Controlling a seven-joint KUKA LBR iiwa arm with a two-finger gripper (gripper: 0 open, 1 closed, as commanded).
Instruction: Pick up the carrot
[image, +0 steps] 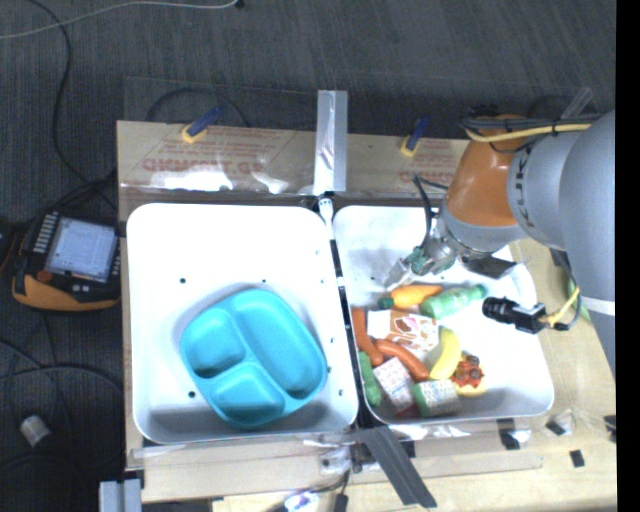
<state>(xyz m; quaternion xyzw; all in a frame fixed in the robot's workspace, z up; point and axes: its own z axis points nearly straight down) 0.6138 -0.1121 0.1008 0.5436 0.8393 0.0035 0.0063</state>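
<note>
lying in the right half of the frame, the carrot (415, 296) sits in the right bin (530, 400), orange with a green end, at the top of a heap of toy food. a green bottle (462, 300) touches its right end, and a white carton (400, 328) lies just below it. lower in the heap are a banana (445, 354), red sausages (402, 355) and a pair of cube-shaped boxes (412, 390); along the heap's left side a second long orange piece (360, 335) runs against the divider between the bins. the heap crowds the bin's left and lower part, while bare white floor stays open above the carrot and along the right wall. the gripper (428, 257) hangs just above the carrot, at its upper edge; whether the pincer is wide or narrow i cannot tell. behind it the orange band (483, 195) and grey arm (575, 190) fill the upper right. the left bin (160, 240) holds a blue divided tray (253, 355) in its lower middle, with open floor around it.
</note>
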